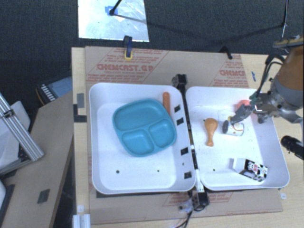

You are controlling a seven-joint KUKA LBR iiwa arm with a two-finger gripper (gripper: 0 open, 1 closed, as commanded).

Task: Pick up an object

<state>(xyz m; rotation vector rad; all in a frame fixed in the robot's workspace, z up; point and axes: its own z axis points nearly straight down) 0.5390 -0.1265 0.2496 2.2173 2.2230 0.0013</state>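
In the right bin (273,141) our gripper (240,114) hangs low just above a small white object (234,128), slightly on its far side. We cannot tell its opening, and nothing is visibly held. The wooden pestle-like piece (210,131) lies to the left, long axis near-to-far.

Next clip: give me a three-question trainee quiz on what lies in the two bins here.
1. True or false: the blue divided plate lies in the left bin.
2. Which bin holds the black-and-white carton: A left, B right?
3. Fill in: the tool is over the ____ bin, near the wooden spoon.

Key: 1 true. 2 B, the right bin. 3 right.
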